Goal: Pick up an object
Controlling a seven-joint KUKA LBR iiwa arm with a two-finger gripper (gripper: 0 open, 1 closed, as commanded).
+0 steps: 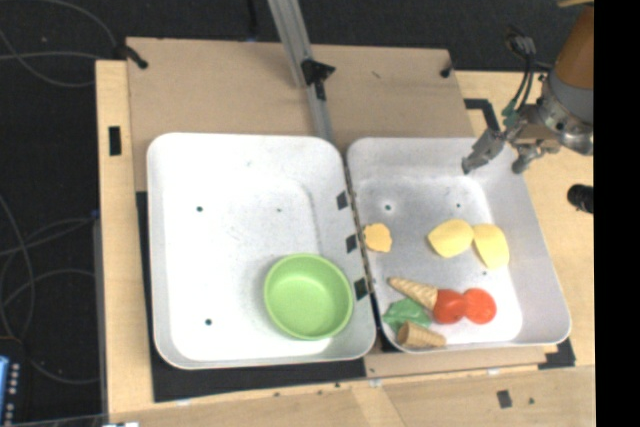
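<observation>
One green bowl [308, 295], two cones [414, 292].

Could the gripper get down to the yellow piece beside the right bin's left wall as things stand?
Probably yes. The gripper hangs over the right bin's far edge, and bare bin floor lies between it and the yellow piece. The bin's left wall close beside the piece may crowd one finger.

arm reaching from right, gripper [497, 155] fingers spread, empty.

The tabletop [220, 95] carries two white bins side by side: the left bin [230, 185], and the right bin [420, 175] toward its right edge.
</observation>
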